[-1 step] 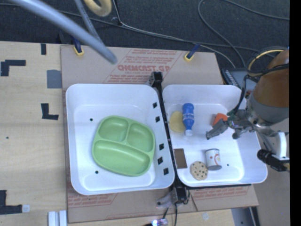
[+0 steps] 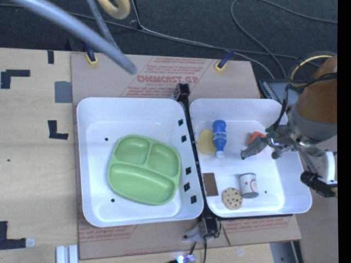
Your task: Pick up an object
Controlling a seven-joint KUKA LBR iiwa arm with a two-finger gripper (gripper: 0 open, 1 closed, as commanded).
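I am seeing the tool [image 2: 253, 146] hanging over the right bin [image 2: 274, 109], just right of the blue bottle [image 2: 219, 136]; something orange is sitting at its tip, but I cannot tell how it is set. A yellow piece [image 2: 205, 141] is touching the bottle's left. Below the bottle are lying a can [image 2: 248, 185], a cookie [image 2: 232, 198] and a brown block [image 2: 209, 184]. Left of it, the green divided plate [image 2: 145, 169] is resting in the left bin [image 2: 88, 147]. Red print on the cardboard [image 2: 164, 75] above is too blurred to read.

Item: cardboard sheet [image 2: 164, 73] under my two bins, printed in red, large line reading roughly "CHEMCAST GP". Smaller red lines around it: too blurred for me to read.
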